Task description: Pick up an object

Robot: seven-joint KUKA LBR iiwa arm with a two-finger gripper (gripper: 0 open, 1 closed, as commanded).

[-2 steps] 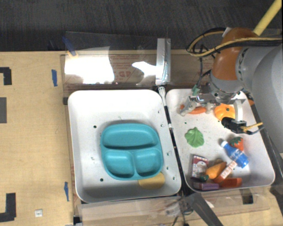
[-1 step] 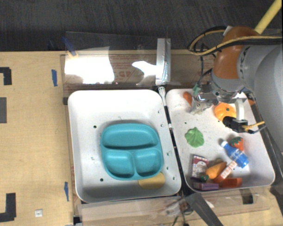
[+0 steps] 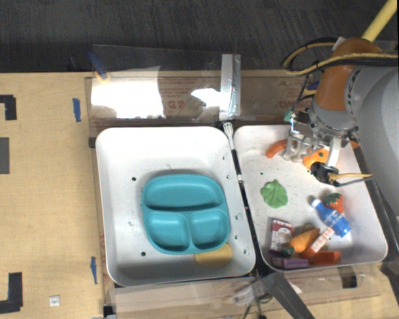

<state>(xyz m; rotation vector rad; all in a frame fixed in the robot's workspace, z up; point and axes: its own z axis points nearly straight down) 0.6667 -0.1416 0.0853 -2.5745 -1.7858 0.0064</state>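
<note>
Jaws' spread impossible to tell; gripper (image 3: 302, 147) low in right bin (image 3: 371, 248), just beside small orange piece (image 3: 275, 148). Below, green leaf (image 3: 274, 193). Farther down, blue bottle (image 3: 332, 217), label unreadable. In left bin (image 3: 115, 191), teal tray (image 3: 185, 211).

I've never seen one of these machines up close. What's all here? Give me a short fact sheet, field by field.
arm: grey with an orange band, reaching in from the right
gripper: low over the right bin's far end
left bin: teal divided tray, tan block at its near edge
right bin: green leaf-shaped piece, small orange piece beside the gripper, blue bottle, pile of small items at the near end
</note>
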